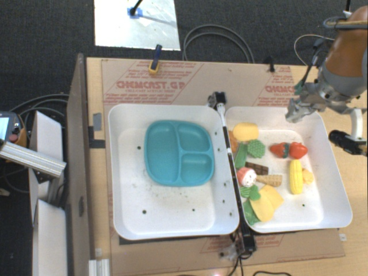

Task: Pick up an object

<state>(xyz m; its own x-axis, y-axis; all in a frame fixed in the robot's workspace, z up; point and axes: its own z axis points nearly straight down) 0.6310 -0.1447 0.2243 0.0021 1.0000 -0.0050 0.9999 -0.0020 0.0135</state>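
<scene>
The right bin (pixel 330 171) holds several toy foods. A yellow lemon-like piece (pixel 245 131) lies at its back left, with a green broccoli piece (pixel 256 149) just in front of it. A red tomato (pixel 290 150) sits mid-bin and a yellow corn cob (pixel 296 176) lies nearer the front. A red-and-white mushroom (pixel 247 176), a brown bar (pixel 260 169), a waffle cone (pixel 269 180) and a yellow wedge (pixel 266 203) crowd the left front. My gripper (pixel 297 110) hangs above the bin's back rim, up and to the right of the tomato, with nothing seen in it.
The left bin (pixel 129 211) carries a teal divided plate (pixel 178 153). A black clamp (pixel 218 100) sits where the two bins meet at the back. Cables loop behind the bins, and a black part (pixel 345 140) juts in at the right bin's far side.
</scene>
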